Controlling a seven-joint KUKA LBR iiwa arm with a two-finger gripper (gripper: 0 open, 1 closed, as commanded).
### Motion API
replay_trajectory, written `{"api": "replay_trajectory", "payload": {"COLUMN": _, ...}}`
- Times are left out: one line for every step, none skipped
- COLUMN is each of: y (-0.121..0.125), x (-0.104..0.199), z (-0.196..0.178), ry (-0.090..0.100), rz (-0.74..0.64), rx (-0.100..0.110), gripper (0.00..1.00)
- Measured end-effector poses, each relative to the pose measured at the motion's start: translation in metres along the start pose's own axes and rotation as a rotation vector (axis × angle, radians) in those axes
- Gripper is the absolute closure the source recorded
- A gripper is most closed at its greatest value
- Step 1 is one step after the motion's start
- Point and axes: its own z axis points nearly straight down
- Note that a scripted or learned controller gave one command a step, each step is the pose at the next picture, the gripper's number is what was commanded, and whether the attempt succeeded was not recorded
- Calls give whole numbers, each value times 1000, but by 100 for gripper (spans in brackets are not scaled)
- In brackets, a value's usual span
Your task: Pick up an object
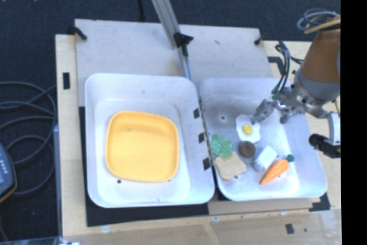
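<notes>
The right bin (304, 181) holds several toy foods. A fried egg (248, 129) lies near its middle, with a brown round piece (247, 150) just below it. Green lettuce (221, 146) and a slice of toast (230, 167) sit along the left wall. A white block (265, 156) and an orange carrot (275, 171) lie toward the front. My gripper (272, 116) hangs over the bin's upper middle, just right of and above the egg. It is open, with nothing between its fingers.
The left bin (94, 94) holds a yellow square plate (142, 146). A metal pole (163, 6) slants from the top down to the gap between the bins. Cables lie on the dark floor at the left.
</notes>
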Motion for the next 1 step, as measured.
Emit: {"api": "replay_trajectory", "payload": {"y": -9, "x": 4, "z": 47, "ry": 0, "rz": -1, "rx": -1, "gripper": 0}}
